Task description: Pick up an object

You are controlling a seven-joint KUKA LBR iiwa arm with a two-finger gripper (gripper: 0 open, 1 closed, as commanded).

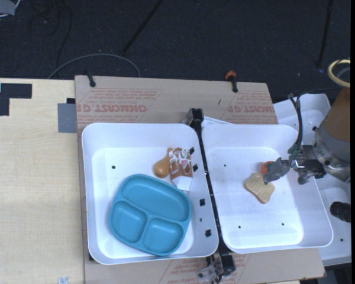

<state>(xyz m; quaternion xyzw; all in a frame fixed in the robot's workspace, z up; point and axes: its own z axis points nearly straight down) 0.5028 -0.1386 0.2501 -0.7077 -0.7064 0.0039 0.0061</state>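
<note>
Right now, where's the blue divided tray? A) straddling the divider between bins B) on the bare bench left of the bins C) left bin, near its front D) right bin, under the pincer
C: the blue divided tray lies in the left bin, toward the front edge, while the pincer is over the right bin by a tan piece.

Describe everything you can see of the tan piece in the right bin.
The tan piece is a small, flat, pale beige object with a lobed, irregular outline, matte like foam or soft plastic. It lies flat on the floor of the right bin, toward the middle, clear of the walls. The gripper sits at its upper right edge, overlapping it; whether they touch is unclear.
</note>
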